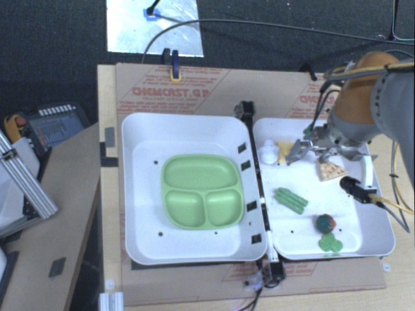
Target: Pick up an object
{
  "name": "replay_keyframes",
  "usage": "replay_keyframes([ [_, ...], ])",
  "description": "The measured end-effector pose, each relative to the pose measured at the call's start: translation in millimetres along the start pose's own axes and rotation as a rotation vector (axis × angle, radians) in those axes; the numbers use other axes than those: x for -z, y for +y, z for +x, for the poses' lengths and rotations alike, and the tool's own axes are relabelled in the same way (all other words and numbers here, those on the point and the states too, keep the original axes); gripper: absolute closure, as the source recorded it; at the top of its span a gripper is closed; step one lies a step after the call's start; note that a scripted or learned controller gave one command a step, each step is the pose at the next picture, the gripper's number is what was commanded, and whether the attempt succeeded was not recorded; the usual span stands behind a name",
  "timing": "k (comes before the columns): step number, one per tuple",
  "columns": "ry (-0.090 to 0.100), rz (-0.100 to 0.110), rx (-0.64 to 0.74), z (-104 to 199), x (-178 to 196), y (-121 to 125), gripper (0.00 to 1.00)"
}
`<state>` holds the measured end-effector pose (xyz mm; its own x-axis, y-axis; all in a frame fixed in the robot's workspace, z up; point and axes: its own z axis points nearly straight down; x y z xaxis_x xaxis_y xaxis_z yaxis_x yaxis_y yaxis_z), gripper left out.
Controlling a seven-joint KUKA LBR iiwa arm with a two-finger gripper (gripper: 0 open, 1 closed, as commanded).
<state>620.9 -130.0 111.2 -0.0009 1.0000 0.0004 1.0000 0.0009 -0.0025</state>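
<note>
We see two shallow white plastic bins side by side on a cardboard-covered bench. The left bin [139, 193] holds a pale green plastic tray with three compartments [201, 191], lying flat near its middle.

The right bin [382, 235] holds the loose items. Near its far left corner sits a small white rounded object [268, 153], with a small yellow piece [284, 150] just beside it. Toward the middle lies a green ridged oblong object [290, 199], set at a slant. Nearer the front sits a small round object coloured red and dark green [325, 223], and just in front of it a flat green leaf-shaped item [331, 243]. A tan wedge with reddish speckles, like a toy pizza slice [332, 170], rests toward the right side.

The grey arm with its orange band [363, 96] reaches in from the right. Its metallic two-finger gripper [302, 149] hangs low over the far part of the right bin, just beside the yellow piece and near the speckled wedge. Whether its claw is wide or narrow we cannot tell, and we see nothing held in it.
</note>
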Motion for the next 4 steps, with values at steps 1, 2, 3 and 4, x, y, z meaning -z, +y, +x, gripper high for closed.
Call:
replay_keyframes([
  [1, 0.000, -0.002, 0.000, 0, -28, 0, 0.00],
  [2, -0.001, -0.007, 0.000, 0, -15, 2, 1.00],
  [3, -0.001, -0.009, 0.003, 4, 31, 8, 1.00],
  [4, -0.002, -0.010, 0.003, 0, 95, 12, 1.00],
])
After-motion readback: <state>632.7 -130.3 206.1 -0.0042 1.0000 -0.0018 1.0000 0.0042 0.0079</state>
